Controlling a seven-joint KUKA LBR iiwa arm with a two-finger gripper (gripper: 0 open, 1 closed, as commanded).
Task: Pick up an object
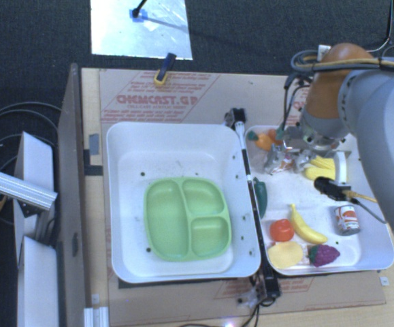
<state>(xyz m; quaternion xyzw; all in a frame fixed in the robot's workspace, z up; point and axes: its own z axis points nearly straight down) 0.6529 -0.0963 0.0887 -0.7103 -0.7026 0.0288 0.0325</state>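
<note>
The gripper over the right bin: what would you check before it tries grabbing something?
1. Gripper low inside the right bin: ok.
2. Finger opening: cannot tell.
3. Anything held: cannot tell.
4. Toys within reach, banana, tomato, can: ok.
5. Banana and tomato crowded together: not ok for a clean grab.
6. Green tray sits apart in the left bin: ok.

Banana (307,227) — yellow, curved, lying flat in right bin (377,247).
</note>
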